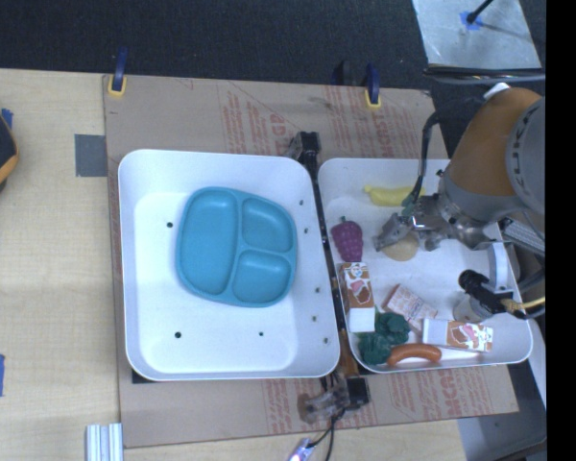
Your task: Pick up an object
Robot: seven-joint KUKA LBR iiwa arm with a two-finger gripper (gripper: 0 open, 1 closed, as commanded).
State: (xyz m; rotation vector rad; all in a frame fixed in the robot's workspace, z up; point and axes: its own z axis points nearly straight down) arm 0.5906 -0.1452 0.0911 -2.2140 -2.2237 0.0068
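Note:
My gripper [401, 230] hangs low over the upper middle of the right bin [480, 363], reaching in from the right. Just under its tip lies a pale beige rounded object [400, 249], partly hidden by it; whether they touch I cannot tell. A yellow banana [388, 196] lies just behind the gripper and a bunch of purple grapes [348, 239] to its left. Nearer the front are a small carton [358, 285], a pink packet [409, 303], a green leafy piece [390, 328], a hot dog [415, 354] and a second carton [468, 335].
The left bin [154, 344] bears a blue divided plate [237, 246]. A ridge with clips separates the two bins. The grey arm with its orange band [490, 147] fills the right bin's far right side.

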